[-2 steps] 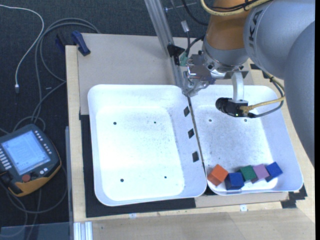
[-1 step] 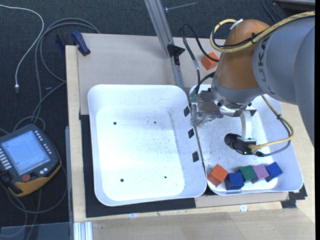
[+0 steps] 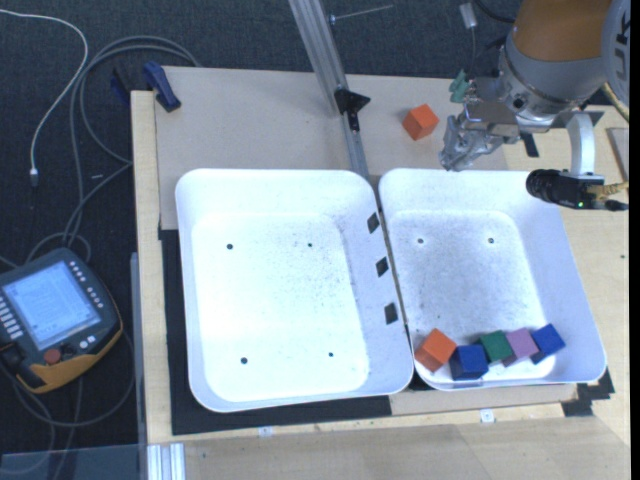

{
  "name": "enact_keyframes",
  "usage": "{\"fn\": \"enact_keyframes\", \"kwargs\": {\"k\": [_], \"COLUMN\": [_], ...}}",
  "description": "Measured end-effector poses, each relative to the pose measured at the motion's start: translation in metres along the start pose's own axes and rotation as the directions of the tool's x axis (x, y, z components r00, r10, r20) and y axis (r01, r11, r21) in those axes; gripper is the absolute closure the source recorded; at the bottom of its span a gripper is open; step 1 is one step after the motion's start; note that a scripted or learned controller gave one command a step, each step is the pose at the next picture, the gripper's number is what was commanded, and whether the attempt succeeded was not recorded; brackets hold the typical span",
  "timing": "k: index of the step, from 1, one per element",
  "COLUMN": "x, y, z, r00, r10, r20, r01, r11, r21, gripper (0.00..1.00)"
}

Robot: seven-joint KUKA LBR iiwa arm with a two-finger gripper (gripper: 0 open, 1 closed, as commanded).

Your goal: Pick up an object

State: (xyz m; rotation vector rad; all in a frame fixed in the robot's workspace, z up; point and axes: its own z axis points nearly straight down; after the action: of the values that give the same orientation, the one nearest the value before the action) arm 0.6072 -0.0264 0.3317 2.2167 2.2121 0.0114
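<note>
Camera view, looking down at a slant: my arm [image 3: 565, 18] comes in from 1 o'clock, orange band uppermost, grey wrist below it. My pincer [image 3: 462, 155] hangs at about 1 o'clock of the scene, over the bare bench [image 3: 250, 118] just beyond the far rim of the right bin [image 3: 575, 268]. I cannot tell how the pincer stands, wide or narrow; the tips blur together against the bench, and no object is visible in them. An orange cube [image 3: 421, 121] lies on the bench outside the bins, just beside the pincer at its 10 o'clock, apart from it. Inside the right bin, five cubes are bunched along the near wall at 5 o'clock: a second orange block [image 3: 435, 349] at the left end, a dark blue block [image 3: 468, 363] touching it, then a green block [image 3: 497, 347], a purple block [image 3: 522, 344] and a lighter blue block [image 3: 547, 340] at the right end, the row rising slightly toward 3 o'clock. The left bin [image 3: 200, 198] sits beside the right one, rims touching along the middle. A metal post [image 3: 320, 48] slants across the bench from 12 o'clock down to the bins' shared corner. A handheld controller [image 3: 50, 313] rests on the floor at 9 o'clock, cables [image 3: 60, 78] looping above it.
</note>
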Motion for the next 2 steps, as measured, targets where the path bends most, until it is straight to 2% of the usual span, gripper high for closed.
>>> {"fn": "enact_keyframes", "kwargs": {"k": [1, 2], "x": [0.086, 0.049], "y": [-0.064, -0.089], "z": [0.001, 0.060], "r00": [1.000, 1.000], "r10": [-0.012, 0.002], "r20": [-0.006, -0.001], "r01": [0.012, -0.002], "r11": [1.000, 1.000], "r21": [0.017, 0.022], "gripper": [1.00, 1.00]}}
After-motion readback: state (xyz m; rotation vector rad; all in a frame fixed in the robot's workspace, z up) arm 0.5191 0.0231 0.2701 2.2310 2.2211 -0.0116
